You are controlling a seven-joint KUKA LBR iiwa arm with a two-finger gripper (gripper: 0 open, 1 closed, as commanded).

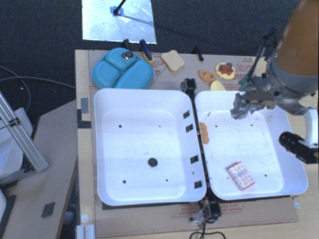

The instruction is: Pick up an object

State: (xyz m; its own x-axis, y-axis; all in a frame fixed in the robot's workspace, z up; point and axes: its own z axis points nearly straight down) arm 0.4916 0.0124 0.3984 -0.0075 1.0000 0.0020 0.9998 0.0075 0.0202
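**Two bins, two small items in the right one**

Your right white plastic bin (286, 180) holds a flat red-and-white printed packet (241, 176) near its front and an orange lump (203, 132) at its left wall. The gripper (241, 108) hovers above that bin's back; its state I cannot tell.

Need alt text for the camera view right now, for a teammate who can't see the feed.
The grey and orange arm reaches in from the right, its gripper above the upper part of the right white bin, which holds a red-and-white packet near its front and a small orange piece at its left wall. The left bin holds a small dark disc; a blue tray and toy foods lie behind the bins.
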